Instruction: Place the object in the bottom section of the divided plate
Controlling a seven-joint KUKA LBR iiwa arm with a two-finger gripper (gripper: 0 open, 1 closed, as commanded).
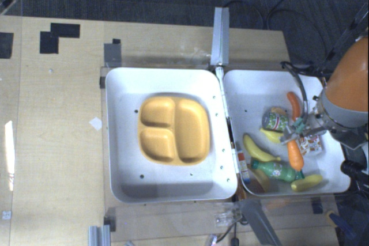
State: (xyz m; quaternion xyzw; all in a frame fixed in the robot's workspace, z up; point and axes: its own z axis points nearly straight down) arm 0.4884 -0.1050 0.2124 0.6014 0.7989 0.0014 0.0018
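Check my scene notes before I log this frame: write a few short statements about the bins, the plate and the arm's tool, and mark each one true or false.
1. The yellow divided plastic plate lies in the left white bin. True.
2. The plate's sections already hold a banana. False: no object shows in them; the yellow banana lies in the right white bin.
3. The tool is over the right bin, among the toy foods. True.
4. A green plastic bottle lies on the bare bench outside both bins. False: it lies in the right bin, near its front edge.
5. An orange carrot-shaped toy lies just below the tool in the view. True.
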